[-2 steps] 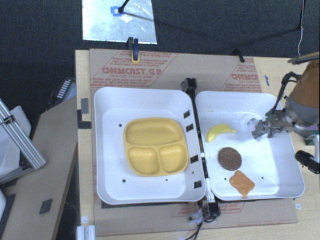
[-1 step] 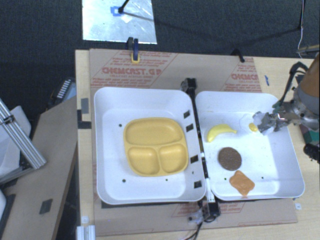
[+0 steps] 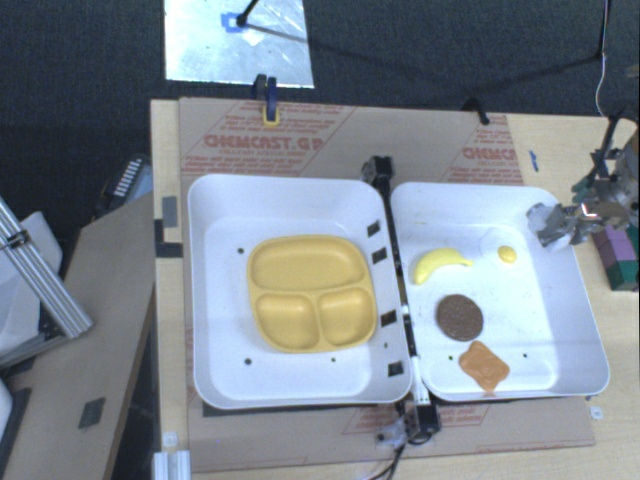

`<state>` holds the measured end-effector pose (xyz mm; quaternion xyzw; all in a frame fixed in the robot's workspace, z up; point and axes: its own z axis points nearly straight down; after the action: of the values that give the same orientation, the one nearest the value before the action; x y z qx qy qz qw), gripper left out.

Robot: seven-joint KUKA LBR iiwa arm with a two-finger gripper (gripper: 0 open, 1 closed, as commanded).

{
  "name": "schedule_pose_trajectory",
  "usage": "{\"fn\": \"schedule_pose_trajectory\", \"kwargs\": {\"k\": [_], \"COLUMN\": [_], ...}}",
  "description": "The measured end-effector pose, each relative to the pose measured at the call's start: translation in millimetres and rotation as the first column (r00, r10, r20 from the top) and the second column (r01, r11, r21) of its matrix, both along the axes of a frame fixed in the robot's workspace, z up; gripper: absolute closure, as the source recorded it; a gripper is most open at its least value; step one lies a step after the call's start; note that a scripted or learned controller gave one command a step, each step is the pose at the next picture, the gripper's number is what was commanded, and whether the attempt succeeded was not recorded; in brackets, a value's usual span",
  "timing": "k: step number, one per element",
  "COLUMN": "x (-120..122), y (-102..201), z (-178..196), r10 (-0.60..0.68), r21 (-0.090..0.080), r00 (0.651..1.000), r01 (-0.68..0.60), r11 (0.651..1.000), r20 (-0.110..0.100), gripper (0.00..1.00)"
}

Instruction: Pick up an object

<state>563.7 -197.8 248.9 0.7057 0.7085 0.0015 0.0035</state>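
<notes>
Two shallow white bins lie side by side on a cardboard-covered bench. The left bin (image 3: 215, 298) holds one item: a yellow plastic tray (image 3: 305, 290) with rounded corners and three compartments, one long section at its 12 o'clock side and two smaller ones at 6 o'clock. The right bin (image 3: 570, 338) holds four items. A yellow toy banana (image 3: 440, 263), smooth and curved, lies toward the bin's 10 o'clock area; its long axis runs from 8 o'clock to 2 o'clock, with the thicker end at the lower left. A small yellow rounded piece (image 3: 507, 254) sits just beside the banana at its 3 o'clock. A brown disc (image 3: 460, 317), flat, round and matte, lies near the banana at its 6 o'clock. An orange flat piece (image 3: 484, 366) of irregular outline lies just beside the disc at its 5 o'clock. The gripper (image 3: 552, 222), grey and metallic, is at the right bin's 2 o'clock corner, above the rim; whether its fingers are apart or together cannot be told, and nothing is seen between them.
</notes>
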Motion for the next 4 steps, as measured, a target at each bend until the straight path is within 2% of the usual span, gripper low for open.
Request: {"fn": "schedule_pose_trajectory", "kwargs": {"k": [1, 3, 4], "x": [0.5, -12.0, -20.6], "y": [48.0, 170.3, 215.8], "z": [-9.9, -1.8, 0.6], "r10": [0.004, 0.007, 0.006], "r21": [0.003, 0.005, 0.005], "r00": [1.000, 1.000, 1.000], "r01": [-0.004, -0.007, -0.006], "r11": [1.000, 1.000, 1.000], "r20": [-0.006, -0.006, -0.006], "gripper": [1.00, 1.00, 1.00]}}
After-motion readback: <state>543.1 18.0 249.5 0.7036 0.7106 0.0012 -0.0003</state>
